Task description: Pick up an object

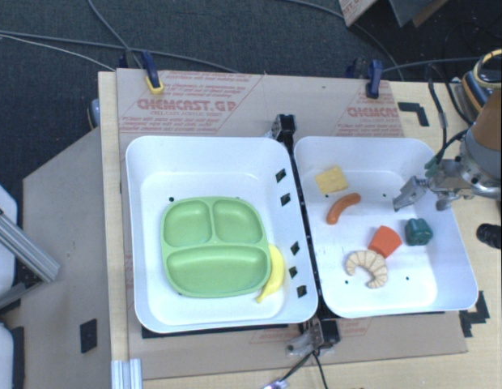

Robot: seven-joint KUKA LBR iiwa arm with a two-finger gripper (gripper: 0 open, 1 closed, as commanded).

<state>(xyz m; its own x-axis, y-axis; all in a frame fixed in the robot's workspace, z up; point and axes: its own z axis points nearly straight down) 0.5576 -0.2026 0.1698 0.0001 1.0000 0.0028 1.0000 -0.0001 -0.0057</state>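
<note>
The right bin (445, 294) holds a yellow cheese wedge (331, 179), a reddish sausage (343, 207), an orange block (385, 240), a croissant (368, 267) and a dark green pepper-like piece (418, 232). My gripper (423, 200) hangs over the right bin's upper right part, just above the green piece in the view. Its fingers (406, 197) are spread open with nothing between them.
The left bin (142, 217) holds a green divided plate (214, 245) with a yellow banana (273, 274) against its right rim. A black divider (293, 209) runs between the bins. Clamps and cables lie at the bench's back edge.
</note>
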